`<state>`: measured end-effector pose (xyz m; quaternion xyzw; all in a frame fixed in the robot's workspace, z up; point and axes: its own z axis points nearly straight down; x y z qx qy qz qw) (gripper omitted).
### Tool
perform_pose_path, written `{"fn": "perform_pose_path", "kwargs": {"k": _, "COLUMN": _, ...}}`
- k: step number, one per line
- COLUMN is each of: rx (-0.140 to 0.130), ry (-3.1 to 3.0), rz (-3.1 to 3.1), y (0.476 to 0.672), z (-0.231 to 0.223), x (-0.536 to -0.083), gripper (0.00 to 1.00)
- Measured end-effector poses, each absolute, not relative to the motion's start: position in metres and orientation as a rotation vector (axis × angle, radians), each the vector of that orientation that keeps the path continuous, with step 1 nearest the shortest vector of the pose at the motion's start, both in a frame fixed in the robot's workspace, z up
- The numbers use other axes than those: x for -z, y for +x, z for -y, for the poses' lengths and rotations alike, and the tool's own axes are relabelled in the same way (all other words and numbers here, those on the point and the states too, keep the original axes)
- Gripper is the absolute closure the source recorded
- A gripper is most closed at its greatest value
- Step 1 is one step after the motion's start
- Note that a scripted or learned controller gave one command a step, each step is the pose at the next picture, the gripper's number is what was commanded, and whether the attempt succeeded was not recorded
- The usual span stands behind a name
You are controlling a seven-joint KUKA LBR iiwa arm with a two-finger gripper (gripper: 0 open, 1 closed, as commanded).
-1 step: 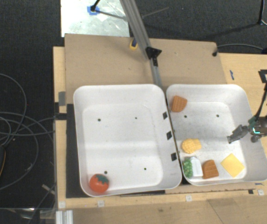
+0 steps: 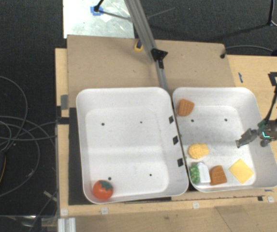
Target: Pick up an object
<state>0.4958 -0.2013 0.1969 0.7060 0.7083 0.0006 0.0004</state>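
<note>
My gripper (image 2: 245, 138) reaches in from the right and hangs over the right side of the right bin (image 2: 247, 96), pointing left. It sits above and just left of a yellow cheese wedge (image 2: 241, 170), with nothing seen in its grasp. Left of it lies a yellow corn-like piece (image 2: 198, 151). Along the bin's front edge are a green and white item (image 2: 199, 173) and a brown bread-like piece (image 2: 218, 175). An orange pastry (image 2: 185, 107) rests at the bin's back left corner. A red tomato (image 2: 102, 189) sits in the front left corner of the left bin (image 2: 123, 98).
A grey pole (image 2: 143, 25) slants down from the top to the gap between the bins. Black clips (image 2: 175, 139) run along the shared bin wall. Cables lie on the floor at the left.
</note>
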Motion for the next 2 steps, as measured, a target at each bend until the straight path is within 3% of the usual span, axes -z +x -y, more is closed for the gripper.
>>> {"fn": "perform_pose_path", "kwargs": {"k": 2, "rx": 0.001, "ry": 2.224, "rz": -2.224, "y": 0.495, "z": 0.197, "x": -0.088, "gripper": 0.0}}
